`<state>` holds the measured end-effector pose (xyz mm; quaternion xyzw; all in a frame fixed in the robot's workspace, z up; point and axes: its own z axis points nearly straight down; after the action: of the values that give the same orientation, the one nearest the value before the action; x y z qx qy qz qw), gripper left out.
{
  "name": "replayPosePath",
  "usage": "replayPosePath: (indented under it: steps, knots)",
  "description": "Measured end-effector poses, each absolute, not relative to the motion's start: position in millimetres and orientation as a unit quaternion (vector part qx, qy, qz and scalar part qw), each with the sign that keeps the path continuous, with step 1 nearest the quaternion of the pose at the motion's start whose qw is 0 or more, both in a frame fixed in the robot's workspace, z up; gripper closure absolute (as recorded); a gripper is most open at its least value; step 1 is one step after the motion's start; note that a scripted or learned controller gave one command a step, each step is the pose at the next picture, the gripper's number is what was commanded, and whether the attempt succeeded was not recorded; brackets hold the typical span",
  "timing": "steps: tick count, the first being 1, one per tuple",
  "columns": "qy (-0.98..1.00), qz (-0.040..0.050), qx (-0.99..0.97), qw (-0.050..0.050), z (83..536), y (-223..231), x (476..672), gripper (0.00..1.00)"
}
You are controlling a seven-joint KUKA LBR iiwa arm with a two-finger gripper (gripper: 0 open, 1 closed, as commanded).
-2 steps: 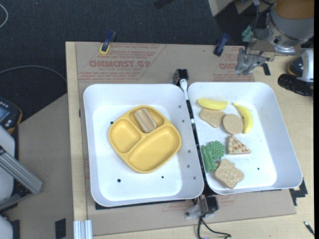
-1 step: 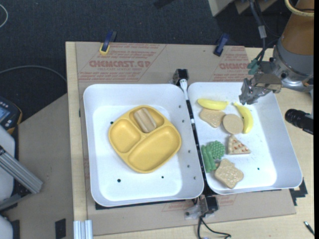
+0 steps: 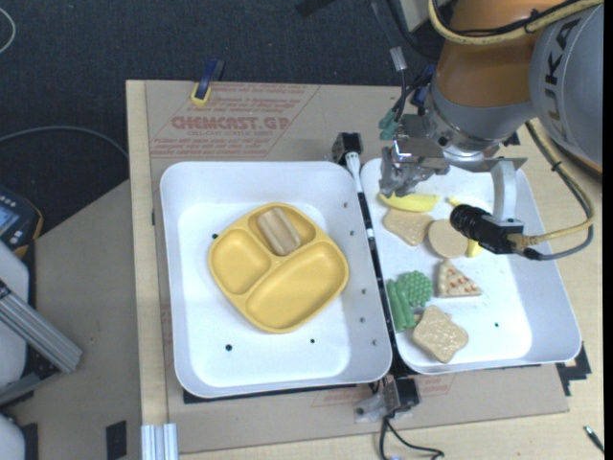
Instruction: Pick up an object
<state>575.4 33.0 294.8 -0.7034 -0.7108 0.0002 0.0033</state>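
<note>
Two shallow white bins sit side by side on a brown board. The left bin [image 3: 187, 286] holds one yellow plastic plate [image 3: 278, 268], smooth and rounded, split into three compartments. One tan, ribbed, oblong piece of toy bread [image 3: 279, 229] lies in its upper compartment.

The right bin [image 3: 541, 324] holds a cluster of toy food, six pieces as far as can be counted: one slim curved yellow banana [image 3: 410, 201] near the far edge; one tan bread-shaped slice [image 3: 408, 226] just beside it; one round flat beige cookie [image 3: 446, 240], partly covered by a black cylindrical part on the arm; one triangular pizza slice [image 3: 458, 282] with red dots; one bumpy green vegetable [image 3: 410, 295] with a ridged stalk; and one speckled brown toast [image 3: 440, 333] nearest the front, touching the green piece.

The gripper [image 3: 402, 182] hangs at the far left corner of the right bin, just above the banana. Whether its metal tips are apart or together cannot be told, and nothing is visibly held.
</note>
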Motion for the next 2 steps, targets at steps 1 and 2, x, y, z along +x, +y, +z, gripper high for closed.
replayPosePath:
  steps: [1,2]
  knots:
    - [-0.710,0.0019,-0.704,0.004,254.3,108.6,539.7,1.00]
    - [-0.707,-0.0038,-0.707,-0.002,341.1,93.4,499.5,1.00]
